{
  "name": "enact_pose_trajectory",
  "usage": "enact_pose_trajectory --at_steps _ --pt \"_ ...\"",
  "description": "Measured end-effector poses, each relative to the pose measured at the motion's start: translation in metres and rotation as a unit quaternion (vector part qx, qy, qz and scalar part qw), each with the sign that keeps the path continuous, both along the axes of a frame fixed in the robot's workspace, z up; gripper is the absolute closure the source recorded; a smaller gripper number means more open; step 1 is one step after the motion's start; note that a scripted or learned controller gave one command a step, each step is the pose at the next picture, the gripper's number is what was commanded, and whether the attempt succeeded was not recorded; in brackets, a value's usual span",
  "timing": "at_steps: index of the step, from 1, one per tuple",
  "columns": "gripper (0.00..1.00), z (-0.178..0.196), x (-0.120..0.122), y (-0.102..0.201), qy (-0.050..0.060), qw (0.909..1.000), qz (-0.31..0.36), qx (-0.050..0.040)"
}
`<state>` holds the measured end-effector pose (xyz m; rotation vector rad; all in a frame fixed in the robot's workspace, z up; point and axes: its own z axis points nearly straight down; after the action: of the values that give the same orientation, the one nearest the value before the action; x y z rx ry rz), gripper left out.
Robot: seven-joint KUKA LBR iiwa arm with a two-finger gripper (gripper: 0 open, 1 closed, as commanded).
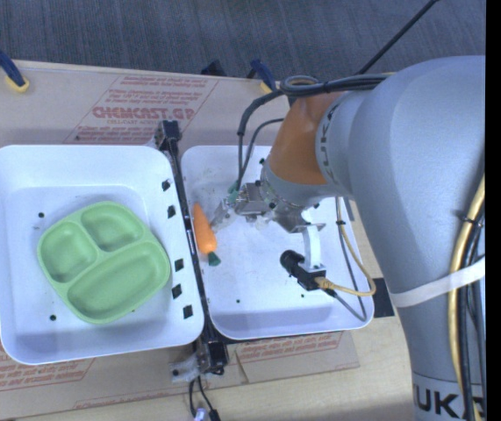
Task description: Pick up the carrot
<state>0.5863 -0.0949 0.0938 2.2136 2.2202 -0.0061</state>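
Gripper (225,210) hovers just right of the carrot (203,231).

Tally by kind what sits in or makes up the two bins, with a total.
Shallow white plastic bins: 2
Green three-compartment plastic plate: 1, in the left bin
Orange carrot with green tip: 1, in the right bin by the divider
Total: 4

The two bins (22,169) look like smooth white plastic with a slight sheen. The divided plate (103,261) is matt green plastic. Printed brown cardboard (101,103) lies beneath. The arm (408,147) has a smooth, satiny grey shell.
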Motion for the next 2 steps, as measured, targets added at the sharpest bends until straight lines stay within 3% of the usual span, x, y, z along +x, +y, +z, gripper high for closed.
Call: enact_pose_trajectory --at_steps 2 --pt "0.0 0.0 -0.0012 -0.0001 0.0 1.0 -0.001 0.0003"
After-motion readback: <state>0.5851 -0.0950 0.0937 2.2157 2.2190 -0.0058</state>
